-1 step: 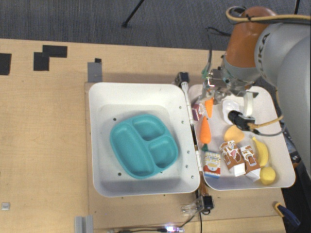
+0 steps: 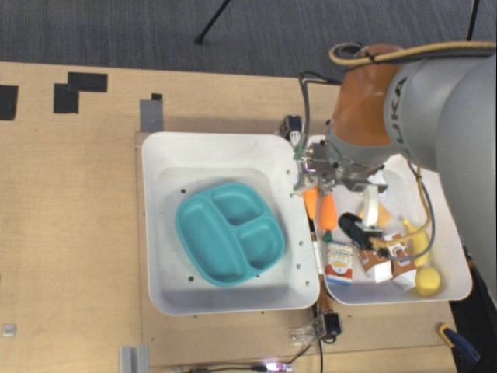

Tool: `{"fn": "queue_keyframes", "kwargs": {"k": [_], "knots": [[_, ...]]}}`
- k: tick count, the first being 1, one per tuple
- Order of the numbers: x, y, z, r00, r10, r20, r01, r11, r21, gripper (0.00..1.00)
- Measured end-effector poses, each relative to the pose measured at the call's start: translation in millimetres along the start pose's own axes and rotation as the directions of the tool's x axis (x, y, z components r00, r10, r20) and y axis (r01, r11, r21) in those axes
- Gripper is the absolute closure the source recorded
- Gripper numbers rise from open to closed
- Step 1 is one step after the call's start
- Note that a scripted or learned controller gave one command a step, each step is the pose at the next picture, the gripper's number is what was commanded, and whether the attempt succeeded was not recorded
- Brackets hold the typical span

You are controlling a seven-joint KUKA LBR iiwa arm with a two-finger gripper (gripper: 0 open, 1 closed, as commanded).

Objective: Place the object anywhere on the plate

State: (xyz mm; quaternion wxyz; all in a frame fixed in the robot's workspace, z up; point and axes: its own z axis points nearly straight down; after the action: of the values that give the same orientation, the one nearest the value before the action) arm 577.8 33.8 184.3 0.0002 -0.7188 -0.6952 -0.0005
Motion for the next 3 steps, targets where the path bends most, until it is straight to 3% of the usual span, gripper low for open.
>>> {"fn": "queue_keyframes", "kwargs": {"k": [1, 2, 3], "knots": [[65, -2, 0, 0.908, 0.419, 0.000, -0.419, 0.908, 0.001, 1.00], [64, -2, 0, 0.908, 0.419, 0.000, -0.419, 0.908, 0.000, 0.00], [65, -1, -11, 0.911, 0.413, -0.001, -0.413, 0.911, 0.000, 1.00]]}}
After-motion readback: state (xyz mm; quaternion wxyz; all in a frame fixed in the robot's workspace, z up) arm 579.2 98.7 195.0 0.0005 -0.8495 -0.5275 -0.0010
